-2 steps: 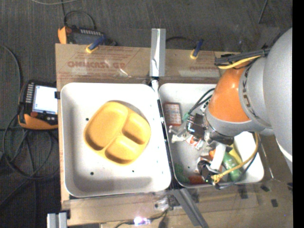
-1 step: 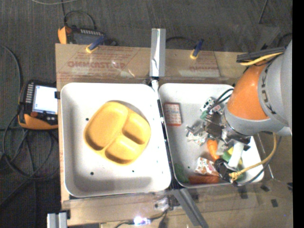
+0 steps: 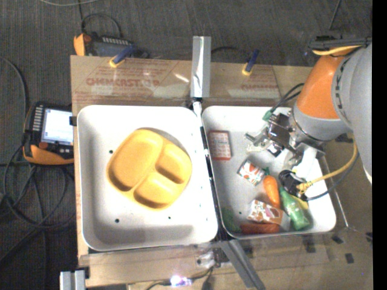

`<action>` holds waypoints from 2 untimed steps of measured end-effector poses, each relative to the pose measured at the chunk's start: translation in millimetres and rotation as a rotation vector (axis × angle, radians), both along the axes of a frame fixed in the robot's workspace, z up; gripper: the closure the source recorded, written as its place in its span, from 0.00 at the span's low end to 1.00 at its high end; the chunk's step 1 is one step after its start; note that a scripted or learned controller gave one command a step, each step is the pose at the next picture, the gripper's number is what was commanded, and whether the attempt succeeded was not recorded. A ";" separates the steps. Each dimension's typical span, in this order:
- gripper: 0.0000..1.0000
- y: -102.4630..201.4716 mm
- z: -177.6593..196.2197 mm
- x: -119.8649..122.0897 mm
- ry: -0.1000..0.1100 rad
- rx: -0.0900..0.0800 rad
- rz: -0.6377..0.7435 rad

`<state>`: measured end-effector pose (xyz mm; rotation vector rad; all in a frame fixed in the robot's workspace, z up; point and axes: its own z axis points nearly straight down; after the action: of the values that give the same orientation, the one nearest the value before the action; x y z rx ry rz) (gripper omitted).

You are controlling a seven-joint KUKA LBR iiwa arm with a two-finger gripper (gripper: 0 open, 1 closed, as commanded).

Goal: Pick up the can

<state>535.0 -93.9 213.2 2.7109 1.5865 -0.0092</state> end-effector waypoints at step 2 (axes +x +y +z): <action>1.00 -6.7 -114.6 -13.0 -0.005 0.002 0.022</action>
<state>521.9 -100.6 98.6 2.6928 1.6157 -0.0015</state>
